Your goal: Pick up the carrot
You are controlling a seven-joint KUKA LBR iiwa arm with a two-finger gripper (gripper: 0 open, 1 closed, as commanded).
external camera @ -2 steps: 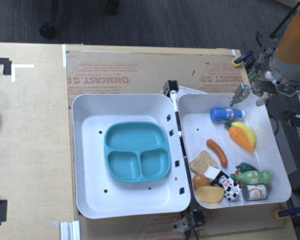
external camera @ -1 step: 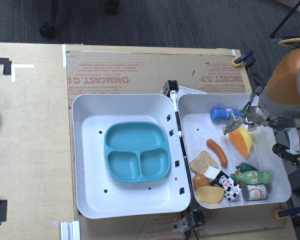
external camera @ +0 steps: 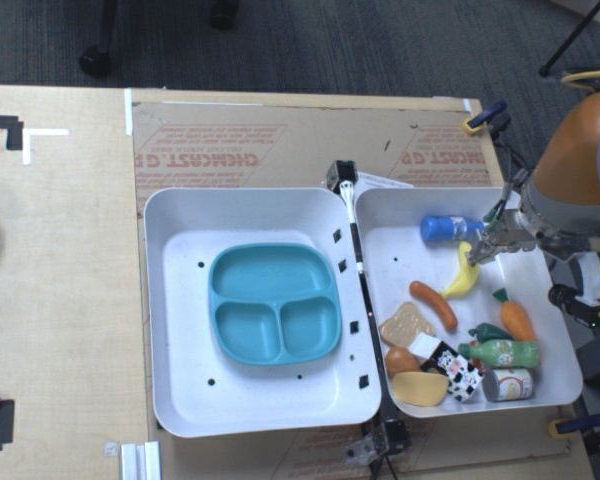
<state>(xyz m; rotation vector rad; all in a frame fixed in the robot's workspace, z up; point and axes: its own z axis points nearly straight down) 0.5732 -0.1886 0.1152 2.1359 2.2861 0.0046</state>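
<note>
The carrot (external camera: 518, 320) is orange with a green top. Both bins (external camera: 170, 268) are white, and the left one holds a teal divided plate (external camera: 275, 303). The banana (external camera: 463, 278) is yellow, the sausage (external camera: 433, 304) orange-red, the bottle (external camera: 442, 229) blue, the small carton (external camera: 461, 374) black-and-white cow-spotted. The table (external camera: 55, 298) is pale wood.

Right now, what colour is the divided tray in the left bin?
The divided tray is teal blue, plain, without any pattern. The camera view shows it best.
</note>
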